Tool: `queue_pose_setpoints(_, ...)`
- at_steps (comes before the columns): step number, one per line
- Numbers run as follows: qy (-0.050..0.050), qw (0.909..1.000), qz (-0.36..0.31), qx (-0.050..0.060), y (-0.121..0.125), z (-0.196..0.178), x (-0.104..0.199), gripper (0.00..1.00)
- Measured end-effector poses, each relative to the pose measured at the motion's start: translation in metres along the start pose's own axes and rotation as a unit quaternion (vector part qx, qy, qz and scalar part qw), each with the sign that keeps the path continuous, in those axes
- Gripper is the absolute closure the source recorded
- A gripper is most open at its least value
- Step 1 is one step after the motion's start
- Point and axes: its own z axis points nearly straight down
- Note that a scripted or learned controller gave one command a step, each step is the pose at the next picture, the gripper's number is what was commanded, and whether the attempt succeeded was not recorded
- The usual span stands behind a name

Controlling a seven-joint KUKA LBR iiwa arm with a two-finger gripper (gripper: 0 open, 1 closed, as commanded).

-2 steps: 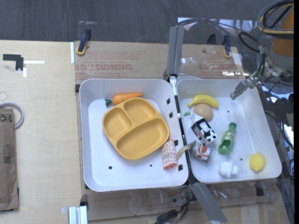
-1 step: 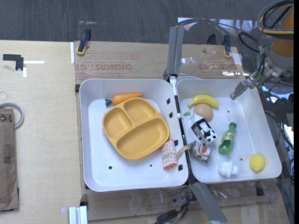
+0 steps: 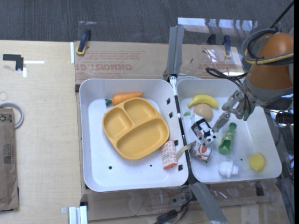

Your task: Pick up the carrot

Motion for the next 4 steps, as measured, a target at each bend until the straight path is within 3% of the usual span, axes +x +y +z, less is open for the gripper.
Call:
queue_pose_setpoints(1, -0.001, 0.9983, -0.058, 0.000, -0.008, 0.055, -0.034, 0.00)
queue_pose_setpoints(2, -0.004, 0.9984, -0.056, -0.002, -0.008, 0.045, -0.036, 1.00)
queue_pose_setpoints(3, -0.003, 0.9984, -0.056, -0.002, -0.008, 0.045, -0.036, 0.00)
queue_pose_setpoints(4, -0.002, 0.9948, -0.102, 0.000, -0.012, 0.055, -0.071, 0.00)
